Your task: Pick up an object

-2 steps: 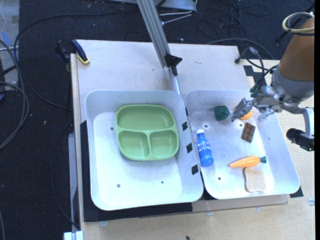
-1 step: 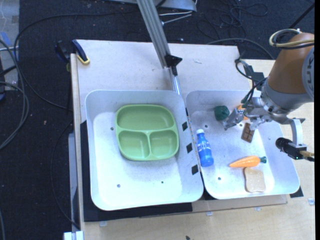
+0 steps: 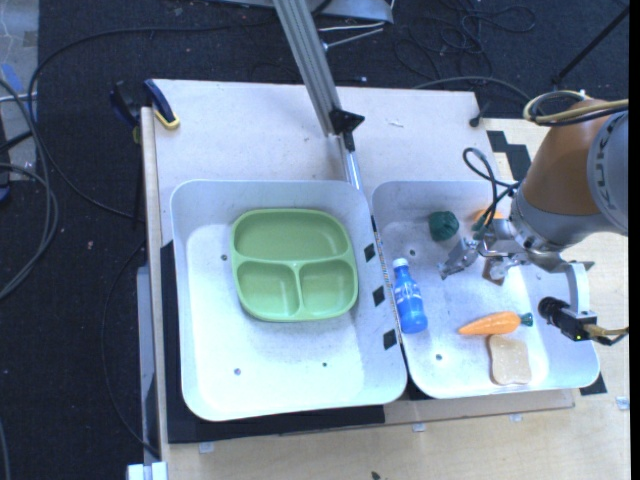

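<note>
My gripper (image 3: 476, 265) hangs over the middle of the right bin (image 3: 560, 376), open, with nothing between its fingers. A small dark green object (image 3: 443, 225) lies just up and left of it. An orange carrot (image 3: 490, 323) lies below the gripper, and a tan slice of bread (image 3: 510, 359) sits under the carrot near the bin's front. A blue bottle with a white cap (image 3: 408, 294) lies along the right bin's left side. None of these touches the gripper.
The left bin (image 3: 200, 368) holds a light green divided plate (image 3: 295, 264). A slanted metal pole (image 3: 312, 53) crosses above the bench's back. The arm's body and cables (image 3: 570, 183) cover the right bin's right side.
</note>
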### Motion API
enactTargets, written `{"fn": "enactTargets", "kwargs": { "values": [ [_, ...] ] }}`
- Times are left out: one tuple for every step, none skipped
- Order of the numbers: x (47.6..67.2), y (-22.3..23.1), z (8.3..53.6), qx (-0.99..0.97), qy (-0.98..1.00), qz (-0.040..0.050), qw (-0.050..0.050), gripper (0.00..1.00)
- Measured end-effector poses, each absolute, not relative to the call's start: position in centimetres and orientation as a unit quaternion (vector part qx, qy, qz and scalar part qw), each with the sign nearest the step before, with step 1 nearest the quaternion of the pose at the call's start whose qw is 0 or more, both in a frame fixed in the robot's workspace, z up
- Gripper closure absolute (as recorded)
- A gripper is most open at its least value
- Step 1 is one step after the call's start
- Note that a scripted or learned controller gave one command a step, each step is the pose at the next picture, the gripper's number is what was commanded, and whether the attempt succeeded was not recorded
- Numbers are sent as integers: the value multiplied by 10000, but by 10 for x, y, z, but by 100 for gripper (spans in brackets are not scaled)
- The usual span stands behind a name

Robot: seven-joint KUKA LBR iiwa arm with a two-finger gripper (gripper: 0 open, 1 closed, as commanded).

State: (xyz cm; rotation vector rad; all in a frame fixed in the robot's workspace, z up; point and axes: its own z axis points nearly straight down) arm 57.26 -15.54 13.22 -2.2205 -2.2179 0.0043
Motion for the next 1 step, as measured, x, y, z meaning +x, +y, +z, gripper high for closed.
{"fn": "enactTargets", "kwargs": {
  "values": [
    [573, -155, 91, -7071, -7071, 1, -11, 0]
  ]
}}
